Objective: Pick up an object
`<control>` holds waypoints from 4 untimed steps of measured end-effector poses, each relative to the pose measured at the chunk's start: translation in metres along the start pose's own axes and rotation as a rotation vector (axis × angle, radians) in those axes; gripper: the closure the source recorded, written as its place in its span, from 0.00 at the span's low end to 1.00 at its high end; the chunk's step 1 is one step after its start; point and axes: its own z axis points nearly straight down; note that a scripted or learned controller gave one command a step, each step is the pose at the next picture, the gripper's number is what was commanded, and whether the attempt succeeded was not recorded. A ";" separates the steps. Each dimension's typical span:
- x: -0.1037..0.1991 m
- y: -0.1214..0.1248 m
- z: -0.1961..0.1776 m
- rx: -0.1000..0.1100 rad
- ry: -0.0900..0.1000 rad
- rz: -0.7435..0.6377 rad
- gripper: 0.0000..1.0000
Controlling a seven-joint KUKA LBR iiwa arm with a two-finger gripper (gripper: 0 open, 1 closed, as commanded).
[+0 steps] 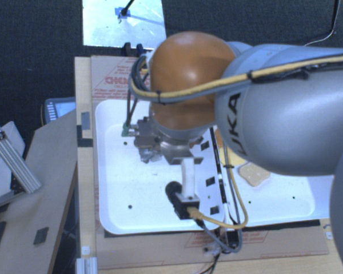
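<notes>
My gripper [150, 149] hangs low over the left white bin [123, 178], near the bin's middle. The big orange wrist band and grey arm cover most of it from above, so only its metal base shows. A flat pale tan piece [253, 174] lies in the right bin [288, 201], partly under the arm. It lies well to the right of the gripper. Nothing shows between gripper and bin floor.
The bins rest on a cardboard sheet [111, 79] on the bench. A shiny square plate [123, 13] lies behind the bins. A grey metal rail [8, 153] leans at the far left. The arm hides the back of both bins.
</notes>
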 end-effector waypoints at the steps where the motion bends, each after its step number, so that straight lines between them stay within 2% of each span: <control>1: -0.042 0.054 0.056 0.003 -0.005 0.004 1.00; 2: -0.076 -0.006 0.197 0.019 -0.007 0.002 1.00; 3: -0.192 0.001 0.107 -0.006 -0.004 0.009 1.00; 4: -0.203 0.044 0.025 -0.012 -0.002 -0.003 1.00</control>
